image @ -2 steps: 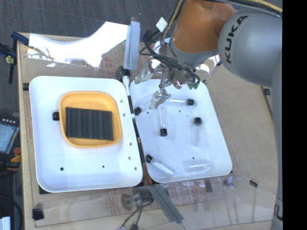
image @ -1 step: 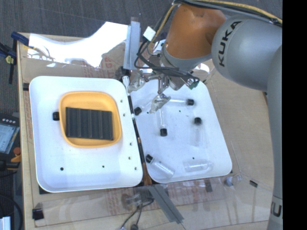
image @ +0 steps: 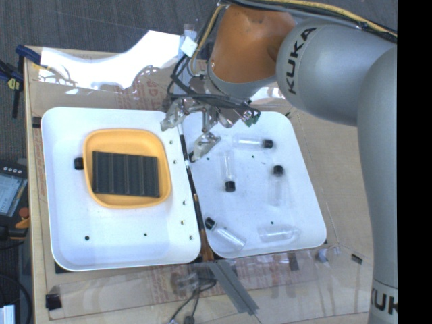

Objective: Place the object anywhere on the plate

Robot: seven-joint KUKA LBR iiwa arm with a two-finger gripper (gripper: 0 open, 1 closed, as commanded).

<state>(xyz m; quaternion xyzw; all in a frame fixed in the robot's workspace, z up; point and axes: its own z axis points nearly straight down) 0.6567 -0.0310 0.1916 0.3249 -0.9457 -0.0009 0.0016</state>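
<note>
Vial (image: 225, 234) lies slantwise, cap (image: 210, 223) up-left.

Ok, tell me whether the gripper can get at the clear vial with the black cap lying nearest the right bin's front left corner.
Probably yes. The vial lies flat in the right bin, with nothing on top of it. The gripper hangs over the bin's far left part.

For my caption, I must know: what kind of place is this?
Probably a robotics lab test bench: a KUKA arm reaches over two white bins, with clear black-capped vials and a yellow plate.
</note>
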